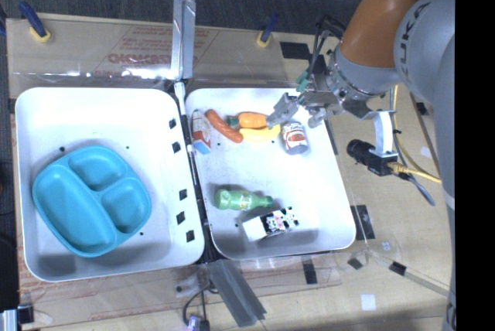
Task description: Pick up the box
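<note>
White is the colour of both bins. The box, white with black marks, lies near the front wall of the right bin, just beside a green bottle. The gripper hangs over the far part of this bin, its fingers apart and holding nothing, near a carrot and a small can. A blue divided plate rests in the left bin.

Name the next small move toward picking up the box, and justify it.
Probably shift the gripper toward the near edge of the right bin. The box lies there, beside the green bottle, while the gripper sits over the far end near the can and the carrot.
</note>
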`<action>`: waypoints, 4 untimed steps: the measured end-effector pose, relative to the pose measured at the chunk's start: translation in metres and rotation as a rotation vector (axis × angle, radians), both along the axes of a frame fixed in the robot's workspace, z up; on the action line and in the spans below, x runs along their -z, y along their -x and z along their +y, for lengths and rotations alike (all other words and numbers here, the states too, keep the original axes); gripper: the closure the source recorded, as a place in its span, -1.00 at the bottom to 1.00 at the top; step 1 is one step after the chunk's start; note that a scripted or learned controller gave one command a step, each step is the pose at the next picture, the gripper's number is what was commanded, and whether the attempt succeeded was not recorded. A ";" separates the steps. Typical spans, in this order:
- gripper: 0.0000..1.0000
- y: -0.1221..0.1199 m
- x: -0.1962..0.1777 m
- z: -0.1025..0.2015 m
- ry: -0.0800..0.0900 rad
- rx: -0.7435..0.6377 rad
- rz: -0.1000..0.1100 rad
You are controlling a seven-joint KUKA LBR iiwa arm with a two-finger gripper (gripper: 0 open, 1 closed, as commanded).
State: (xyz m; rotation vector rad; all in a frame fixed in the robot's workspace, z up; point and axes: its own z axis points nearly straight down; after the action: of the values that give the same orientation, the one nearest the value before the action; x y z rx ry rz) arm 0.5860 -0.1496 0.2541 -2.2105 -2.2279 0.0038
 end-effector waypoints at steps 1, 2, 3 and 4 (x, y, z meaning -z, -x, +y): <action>-1.00 0.023 0.164 0.057 0.001 0.246 0.001; 1.00 0.023 0.154 0.056 0.001 0.242 0.002; -1.00 0.023 0.154 0.056 0.001 0.242 0.002; 1.00 0.023 0.145 0.057 0.002 0.238 0.003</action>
State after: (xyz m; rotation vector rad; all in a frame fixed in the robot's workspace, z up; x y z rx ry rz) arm 0.5628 -0.0928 0.1095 -2.4586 -1.9492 0.0088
